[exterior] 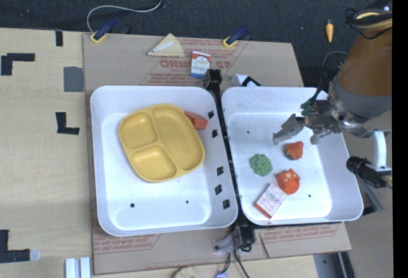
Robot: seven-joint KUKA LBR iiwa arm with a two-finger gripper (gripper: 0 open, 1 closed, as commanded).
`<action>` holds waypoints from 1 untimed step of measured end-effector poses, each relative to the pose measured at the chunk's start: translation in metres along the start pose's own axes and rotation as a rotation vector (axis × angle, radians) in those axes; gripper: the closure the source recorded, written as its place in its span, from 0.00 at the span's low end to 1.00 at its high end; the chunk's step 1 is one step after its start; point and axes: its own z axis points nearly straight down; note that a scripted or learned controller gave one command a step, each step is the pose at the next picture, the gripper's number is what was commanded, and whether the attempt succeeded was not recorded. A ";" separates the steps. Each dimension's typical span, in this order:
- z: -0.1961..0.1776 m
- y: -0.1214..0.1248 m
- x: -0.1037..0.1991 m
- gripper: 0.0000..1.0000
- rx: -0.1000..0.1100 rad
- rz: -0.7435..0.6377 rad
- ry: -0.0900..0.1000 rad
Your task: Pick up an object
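- Jaws stand spread apart and grasp nothing, poised in the right bin just above a small red piece.
- That red piece looks the likeliest target; it lies clear of its neighbours, so from where I stand a straight drop with a finger on either side seems the clean way to take it.
- The green broccoli-like lump lies near on one side and a second red piece below, so I would keep the spread modest to avoid knocking them.
- A small packet touches the second red piece; its red and white label is too small to read.
- Red print runs across the cardboard sheet under the bins, but I cannot make out the words.
- A little carton lies on that sheet behind the bins; its writing is illegible too.
- The left bin holds a yellow divided plate.
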 end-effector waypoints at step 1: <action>0.100 0.018 0.014 0.00 0.003 0.000 0.001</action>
